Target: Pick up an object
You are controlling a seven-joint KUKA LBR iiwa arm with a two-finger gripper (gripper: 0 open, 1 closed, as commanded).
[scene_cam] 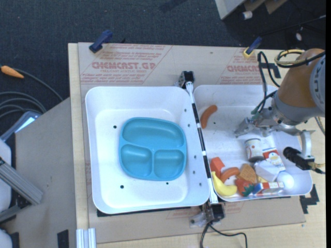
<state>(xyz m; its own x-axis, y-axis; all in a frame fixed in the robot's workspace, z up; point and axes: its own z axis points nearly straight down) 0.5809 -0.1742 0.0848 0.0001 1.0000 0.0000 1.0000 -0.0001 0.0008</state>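
Plate [152, 149], blue and three-sectioned, flat in left bin [103, 118]. Right bin [227, 94] — orange sausage [208, 115] near its upper left, toy food heap [247, 179] along the near edge, small can [253, 149] just above that. Pincer [252, 125] low over the bin floor beside the can — spread of its tips impossible to tell.

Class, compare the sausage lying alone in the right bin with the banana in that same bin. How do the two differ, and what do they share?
The sausage is orange-brown; the banana is yellow. The sausage lies by itself near the bin's far left side, while the banana sits at the near left corner, crowded against other toy food. The sausage looks thinner than the banana. Both are curved and lie in the right bin.
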